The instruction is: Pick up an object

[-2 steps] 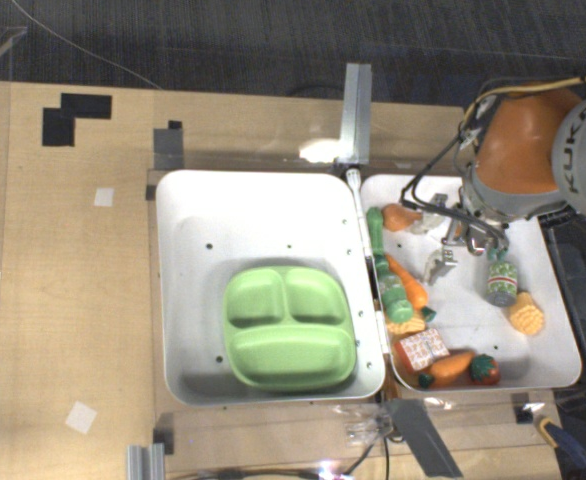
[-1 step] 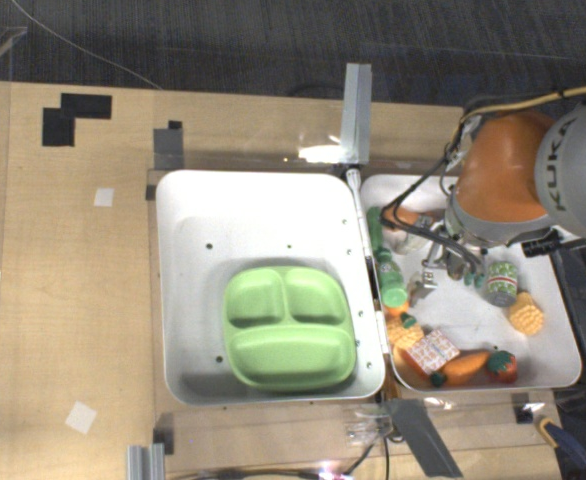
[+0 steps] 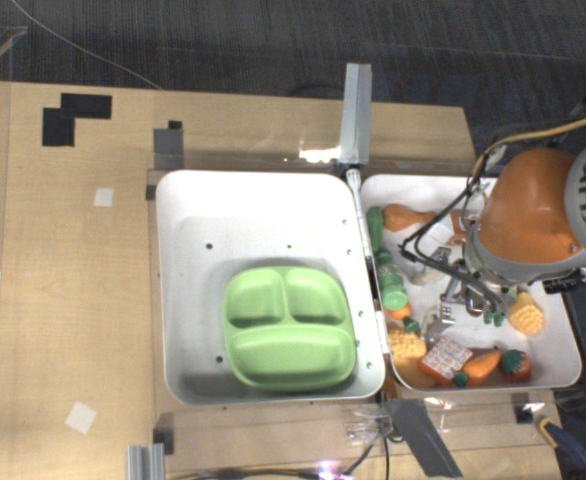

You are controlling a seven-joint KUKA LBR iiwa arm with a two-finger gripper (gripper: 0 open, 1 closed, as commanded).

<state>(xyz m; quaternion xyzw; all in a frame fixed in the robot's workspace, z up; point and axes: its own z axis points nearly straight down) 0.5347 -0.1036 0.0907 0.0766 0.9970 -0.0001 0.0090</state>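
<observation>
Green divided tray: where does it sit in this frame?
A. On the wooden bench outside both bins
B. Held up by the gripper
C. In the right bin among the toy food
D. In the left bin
D. The green divided tray lies flat on the floor of the left bin, toward its near edge.

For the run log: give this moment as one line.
arm: over right bin | gripper: low among toy foods | nearest: toy carrot | green divided tray: left bin
</observation>
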